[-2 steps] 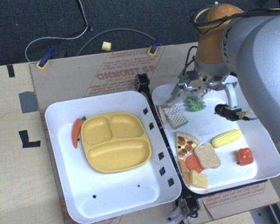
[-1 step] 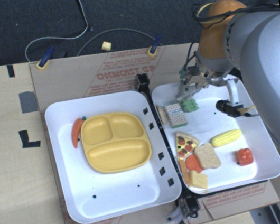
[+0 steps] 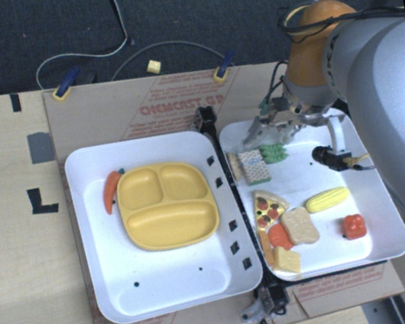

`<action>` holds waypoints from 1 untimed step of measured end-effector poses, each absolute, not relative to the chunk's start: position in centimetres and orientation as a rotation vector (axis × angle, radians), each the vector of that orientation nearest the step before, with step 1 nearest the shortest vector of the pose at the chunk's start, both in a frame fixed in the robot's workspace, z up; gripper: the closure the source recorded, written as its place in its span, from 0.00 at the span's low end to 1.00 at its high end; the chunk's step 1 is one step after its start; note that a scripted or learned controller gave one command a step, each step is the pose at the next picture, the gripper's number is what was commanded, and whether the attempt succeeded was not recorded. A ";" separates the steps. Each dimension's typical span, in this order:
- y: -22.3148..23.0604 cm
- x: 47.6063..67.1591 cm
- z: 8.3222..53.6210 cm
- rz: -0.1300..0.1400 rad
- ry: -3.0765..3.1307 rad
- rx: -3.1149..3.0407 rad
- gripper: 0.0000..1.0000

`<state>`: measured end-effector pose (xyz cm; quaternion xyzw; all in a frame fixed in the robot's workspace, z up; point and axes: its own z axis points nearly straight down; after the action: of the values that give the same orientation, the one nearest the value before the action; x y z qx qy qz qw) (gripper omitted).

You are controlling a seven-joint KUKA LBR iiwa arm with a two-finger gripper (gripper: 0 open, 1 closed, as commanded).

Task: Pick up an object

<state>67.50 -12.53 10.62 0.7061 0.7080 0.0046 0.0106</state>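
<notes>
- Two white bins side by side: left bin (image 3: 96, 238) with yellow divided plate (image 3: 168, 204) and carrot (image 3: 110, 190) at its left edge, long axis near vertical, tip down.
- Right bin (image 3: 381, 230): gripper (image 3: 272, 128) at upper left, over green broccoli piece (image 3: 273, 153); finger state impossible to tell.
- Corn cob (image 3: 327, 199) mid-bin, long axis roughly horizontal, slightly raised toward right.
- Nearby: waffle block (image 3: 254, 166), pizza slice (image 3: 268, 208), bread slice (image 3: 301, 226), red pepper (image 3: 353, 226).
</notes>
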 end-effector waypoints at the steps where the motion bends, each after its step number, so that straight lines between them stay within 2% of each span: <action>1: -10.1 65.8 8.8 0.002 2.215 2.213 0.00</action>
<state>65.75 -10.11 8.78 0.7068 0.7074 0.0006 0.0051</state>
